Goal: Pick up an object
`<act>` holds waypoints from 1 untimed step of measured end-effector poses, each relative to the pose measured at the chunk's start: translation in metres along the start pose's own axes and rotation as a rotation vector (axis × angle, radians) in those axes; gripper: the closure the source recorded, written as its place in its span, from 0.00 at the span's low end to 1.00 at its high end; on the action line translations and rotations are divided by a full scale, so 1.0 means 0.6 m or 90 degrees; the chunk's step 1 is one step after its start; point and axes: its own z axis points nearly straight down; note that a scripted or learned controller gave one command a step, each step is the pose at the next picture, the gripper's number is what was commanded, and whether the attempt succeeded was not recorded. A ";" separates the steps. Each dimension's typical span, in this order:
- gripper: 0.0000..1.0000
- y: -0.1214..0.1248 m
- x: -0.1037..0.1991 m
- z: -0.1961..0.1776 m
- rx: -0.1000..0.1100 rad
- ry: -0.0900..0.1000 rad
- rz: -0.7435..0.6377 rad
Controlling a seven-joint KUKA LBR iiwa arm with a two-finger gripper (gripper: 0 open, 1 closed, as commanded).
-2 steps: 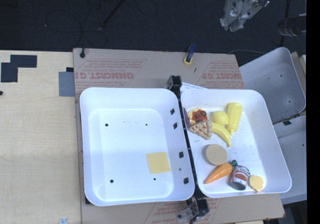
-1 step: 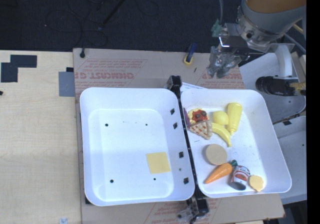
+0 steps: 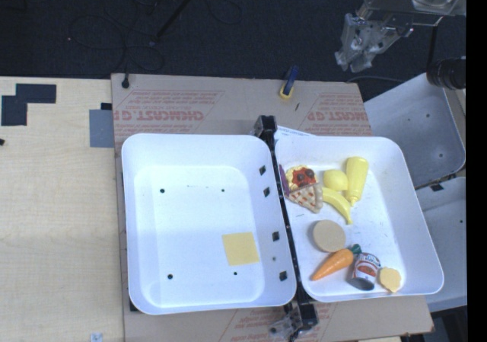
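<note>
pincer (image 3: 364,45) hung high past the bins, nothing seen in it, opening unclear | 7 toys sat clustered in right bin (image 3: 415,180), within reach | cheese (image 3: 241,248) lay alone in left bin (image 3: 141,180)

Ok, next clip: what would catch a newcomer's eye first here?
Most striking is the bright cluster of toy food in the right bin: a yellow bottle, a banana, an orange carrot and a round tan disc. Next, a lone yellow square lies in the left bin. The hand hangs high at upper right, beyond both bins.
</note>
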 end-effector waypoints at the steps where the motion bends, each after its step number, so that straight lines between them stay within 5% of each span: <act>1: 1.00 0.011 -0.033 0.291 0.019 -0.002 0.003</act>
